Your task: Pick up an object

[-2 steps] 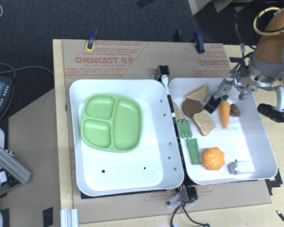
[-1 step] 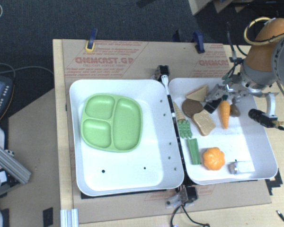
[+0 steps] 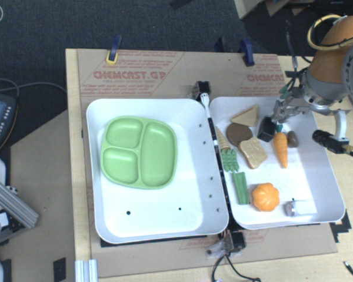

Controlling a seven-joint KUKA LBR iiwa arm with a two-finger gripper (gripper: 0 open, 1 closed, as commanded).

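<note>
Care matters here: the black two-finger hand (image 3: 269, 128), whose opening I cannot tell, hangs in the right white bin (image 3: 323, 181) just beside the orange plastic carrot (image 3: 280, 148), so descend centred, then close.

The arm (image 3: 332, 63) reaches in from the right (orange band uppermost), end effector (image 3: 269, 127) pointing down.

Two white bins (image 3: 106, 157), one green plate (image 3: 139, 151), one carrot (image 3: 281, 148), one orange (image 3: 265, 196)
</note>
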